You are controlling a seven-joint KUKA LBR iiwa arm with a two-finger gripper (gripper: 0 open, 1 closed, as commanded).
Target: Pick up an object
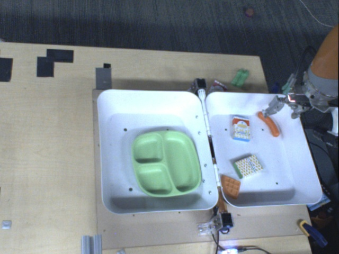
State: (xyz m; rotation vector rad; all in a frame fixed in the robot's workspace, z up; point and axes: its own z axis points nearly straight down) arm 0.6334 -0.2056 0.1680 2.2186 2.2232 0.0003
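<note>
We find the gripper (276,106) at the upper right corner of the right bin (296,157), hanging over the bin's rim; whether it is wide or narrow we cannot tell. Nothing shows between its tips. Behind it, toward the bench's right edge, the grey arm with its orange band (326,62) leads away.

Taking the right bin as our landmark: just inside its upper right corner, near the gripper, lies an orange carrot-shaped toy (270,124), slanted. Toward the bin's upper middle rests a small white and orange carton (241,128). Near the bin's centre sits a patterned green and yellow box (248,165), tilted. At its lower left corner lies an orange waffle-like square (230,186).

Touching the right bin's left side, the left bin (114,142) holds a green divided plate (166,163). Just beyond the right bin's top edge, on the bench, lies a small green object (240,78).
</note>
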